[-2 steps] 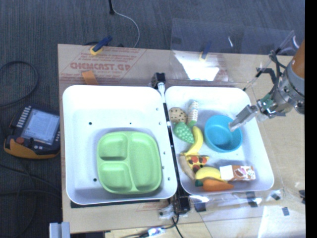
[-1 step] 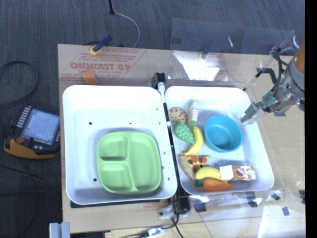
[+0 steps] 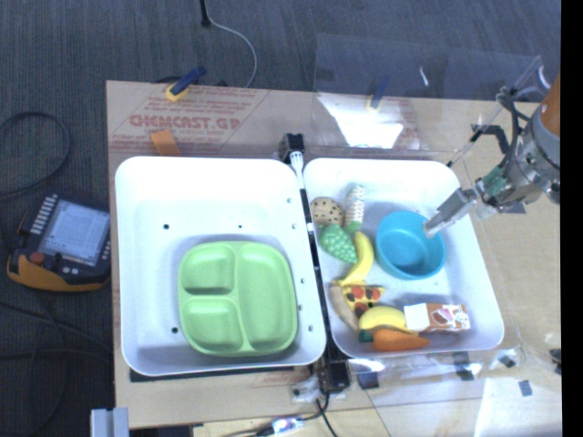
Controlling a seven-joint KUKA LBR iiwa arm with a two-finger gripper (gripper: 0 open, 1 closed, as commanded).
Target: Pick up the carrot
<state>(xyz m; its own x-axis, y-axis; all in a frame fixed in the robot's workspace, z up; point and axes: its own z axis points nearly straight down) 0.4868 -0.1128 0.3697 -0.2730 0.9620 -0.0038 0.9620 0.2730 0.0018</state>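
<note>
The orange carrot (image 3: pixel 398 340) lies at the front edge of the right bin (image 3: pixel 487 289), next to a yellow lemon-like piece (image 3: pixel 383 318) and a small carton (image 3: pixel 438 317). My gripper (image 3: pixel 437 223) hangs over the far right part of that bin, its tip above the rim of the blue bowl (image 3: pixel 410 246). It is well behind the carrot and holds nothing that I can see.
The right bin also holds a banana (image 3: pixel 363 255), a pizza slice (image 3: pixel 361 294), a green toy (image 3: pixel 337 241), a cookie (image 3: pixel 325 210) and a pale corn-like piece (image 3: pixel 355 204). A green divided plate (image 3: pixel 239 299) lies in the left bin (image 3: pixel 146 208).
</note>
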